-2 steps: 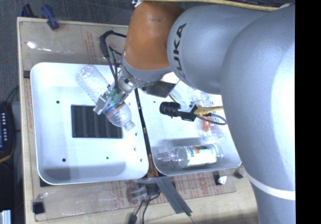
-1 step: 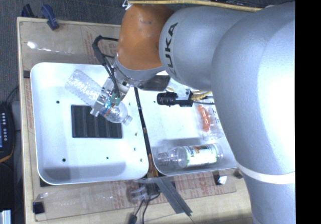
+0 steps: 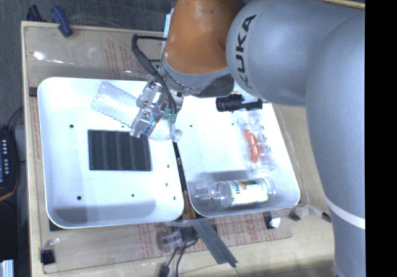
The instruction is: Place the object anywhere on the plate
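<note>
A black ribbed rectangular plate [image 3: 120, 149] lies flat in the left bin [image 3: 62, 195]. My gripper [image 3: 145, 122] hangs over the left bin's right side, just above the plate's upper right corner. A silvery textured packet [image 3: 113, 100] lies tilted to the gripper's upper left, its right end reaching the gripper. A clear glassy thing [image 3: 164, 128] sits right beside the gripper, against the divide between the bins. Whether either one is held is hidden by the wrist.
The right bin [image 3: 286, 190] holds a clear plastic bottle [image 3: 239, 192] lying along its front wall and a clear packet with orange pieces [image 3: 255, 142] near its right wall. The big grey arm and orange band [image 3: 198, 27] cover the bins' rear right.
</note>
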### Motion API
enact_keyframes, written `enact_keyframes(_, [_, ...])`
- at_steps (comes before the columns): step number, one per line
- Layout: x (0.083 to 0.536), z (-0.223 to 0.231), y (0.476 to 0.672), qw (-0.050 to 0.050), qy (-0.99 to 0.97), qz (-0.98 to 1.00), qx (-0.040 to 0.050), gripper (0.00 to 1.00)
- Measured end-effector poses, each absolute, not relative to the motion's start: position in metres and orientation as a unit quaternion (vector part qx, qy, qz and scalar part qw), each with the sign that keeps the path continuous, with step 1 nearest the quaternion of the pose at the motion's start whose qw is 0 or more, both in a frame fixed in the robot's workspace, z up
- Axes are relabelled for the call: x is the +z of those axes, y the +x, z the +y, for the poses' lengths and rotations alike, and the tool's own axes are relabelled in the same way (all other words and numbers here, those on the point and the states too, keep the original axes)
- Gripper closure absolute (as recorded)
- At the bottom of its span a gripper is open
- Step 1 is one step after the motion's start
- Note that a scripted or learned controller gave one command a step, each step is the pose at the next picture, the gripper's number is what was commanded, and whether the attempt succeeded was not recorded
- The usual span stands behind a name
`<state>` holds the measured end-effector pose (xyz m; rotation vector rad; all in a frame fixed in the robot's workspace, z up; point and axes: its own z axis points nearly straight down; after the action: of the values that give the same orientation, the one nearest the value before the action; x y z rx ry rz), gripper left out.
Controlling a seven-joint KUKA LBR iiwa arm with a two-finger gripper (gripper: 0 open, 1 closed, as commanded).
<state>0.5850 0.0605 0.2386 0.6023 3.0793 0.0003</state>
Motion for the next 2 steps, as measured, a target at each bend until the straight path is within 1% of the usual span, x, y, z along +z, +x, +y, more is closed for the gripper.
enact_keyframes(1, [0.239,0.060,0.585,0.002,0.192,0.981,0.0001,0.00])
enact_keyframes(2, [0.094,0.099,0.574,-0.002,0.192,0.981,-0.0007,0.00])
